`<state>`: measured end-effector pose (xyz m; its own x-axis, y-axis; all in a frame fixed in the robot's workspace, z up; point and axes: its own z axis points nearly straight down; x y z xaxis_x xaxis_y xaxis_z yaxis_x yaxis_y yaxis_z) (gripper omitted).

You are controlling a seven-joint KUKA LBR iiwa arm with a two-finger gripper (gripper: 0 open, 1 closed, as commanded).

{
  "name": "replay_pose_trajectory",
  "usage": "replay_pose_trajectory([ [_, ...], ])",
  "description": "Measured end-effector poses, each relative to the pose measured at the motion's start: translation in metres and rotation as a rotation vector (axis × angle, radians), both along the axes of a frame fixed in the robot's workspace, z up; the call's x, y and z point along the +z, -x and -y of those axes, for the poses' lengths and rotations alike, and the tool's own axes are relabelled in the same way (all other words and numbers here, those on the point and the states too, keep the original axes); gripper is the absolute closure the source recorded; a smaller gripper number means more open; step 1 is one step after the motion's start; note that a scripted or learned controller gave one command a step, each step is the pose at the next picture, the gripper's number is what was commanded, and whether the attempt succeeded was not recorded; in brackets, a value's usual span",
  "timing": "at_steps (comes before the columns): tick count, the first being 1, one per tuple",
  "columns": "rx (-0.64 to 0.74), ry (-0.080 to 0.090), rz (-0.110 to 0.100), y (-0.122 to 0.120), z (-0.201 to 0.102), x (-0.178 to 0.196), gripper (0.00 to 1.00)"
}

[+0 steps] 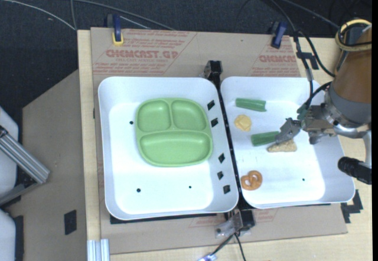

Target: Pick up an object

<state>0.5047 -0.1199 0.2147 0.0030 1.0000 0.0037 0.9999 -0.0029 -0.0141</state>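
I see the left bin (pixel 118 189) holding a green divided plate (pixel 174 131). The right bin (pixel 295 189) holds a far green stick (pixel 250 103), a second green stick (pixel 264 138) touching a tan cracker (pixel 283 147), a yellow piece (pixel 243 122) and a near pretzel (pixel 251 180). My gripper (pixel 287 133) sits over that cracker; I cannot tell how its fingers stand.

Brown bench (pixel 147 47) with two white bins (pixel 118 136) side by side.
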Motion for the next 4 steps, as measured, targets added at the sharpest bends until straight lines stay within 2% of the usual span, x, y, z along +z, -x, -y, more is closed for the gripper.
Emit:
replay_pose_trajectory([
  [1, 0.003, 0.002, 0.012, -0.003, 0.000, 0.006, 0.00],
  [3, 0.003, 0.000, 0.007, -0.016, -0.012, -0.099, 0.00],
  [4, 0.002, 0.001, 0.009, -0.016, -0.013, -0.132, 0.00],
])
